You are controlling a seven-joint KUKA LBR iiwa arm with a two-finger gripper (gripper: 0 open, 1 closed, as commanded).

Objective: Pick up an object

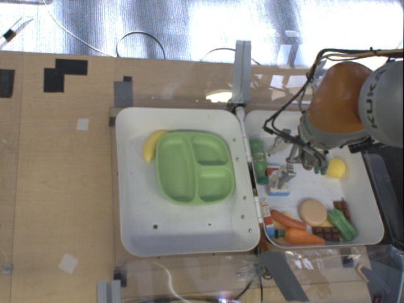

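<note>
I see the wooden surface [57, 188] carrying two white bins; the left bin [136, 232] holds a green divided plate [192, 167] with a banana [150, 145] tucked at its far-left edge; the right bin [366, 197] is crowded. My arm [344, 100] hangs over it, the hand [287, 172] low among a green bottle [257, 151], yellow lemon [336, 168], round cookie [312, 212], carrots [297, 229] and chocolate [325, 233]; whether the hand is apart or together, I cannot tell.

Wood bench [57, 188] w/ 2 white bins: left bin [136, 232], right bin [366, 201], side by side.
</note>
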